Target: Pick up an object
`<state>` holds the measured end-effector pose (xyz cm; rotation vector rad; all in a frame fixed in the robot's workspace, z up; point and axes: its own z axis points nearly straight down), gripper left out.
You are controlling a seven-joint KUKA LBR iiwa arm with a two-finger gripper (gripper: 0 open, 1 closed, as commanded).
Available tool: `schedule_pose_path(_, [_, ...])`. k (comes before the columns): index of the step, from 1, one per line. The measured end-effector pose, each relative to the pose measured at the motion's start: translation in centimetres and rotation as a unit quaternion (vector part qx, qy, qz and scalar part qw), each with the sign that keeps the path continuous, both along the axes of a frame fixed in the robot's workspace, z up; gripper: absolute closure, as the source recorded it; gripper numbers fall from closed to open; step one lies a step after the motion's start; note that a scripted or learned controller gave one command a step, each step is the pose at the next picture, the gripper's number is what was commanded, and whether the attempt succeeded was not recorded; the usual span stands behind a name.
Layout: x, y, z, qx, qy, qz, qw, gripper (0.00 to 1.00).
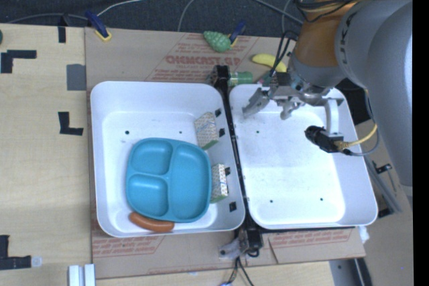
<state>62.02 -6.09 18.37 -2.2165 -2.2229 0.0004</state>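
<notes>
Far left, bare table [40,164]; then the left bin [107,144] holding every candidate: a blue divided plate [167,179] low in the middle, an orange sausage-shaped piece [151,222] touching the plate's lower-left rim, a small pale packet [207,126] by the upper right wall, a second patterned packet [220,181] tucked between plate and right wall; beyond the bins, near the top, a green toy [217,40] and a yellow item [269,61] lying on the cardboard mat [188,63]; right bin [301,184] next, with the hand [271,106] hovering over its upper-left corner, fingers spread and pinching nothing, grey arm [375,63] reaching in from the right

Probably at the approach stage, no target yet secured; best done by crossing the divider into the left bin and choosing a piece with free space around it; upper packet looks the easiest, standing apart from the plate; sausage piece sits tight against rim and wall, likely awkward; keep fingers wide until straddling the target, descend straight, close only once low enough
</notes>
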Motion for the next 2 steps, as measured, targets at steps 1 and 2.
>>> schedule_pose_path(1, [3.6, -4.9, -9.5, -0.0020, -0.001, -0.001, 1.0000, 0.00])
schedule_pose_path(2, [4.9, -4.1, -9.8, -0.0015, -0.002, -0.001, 1.0000, 0.00])
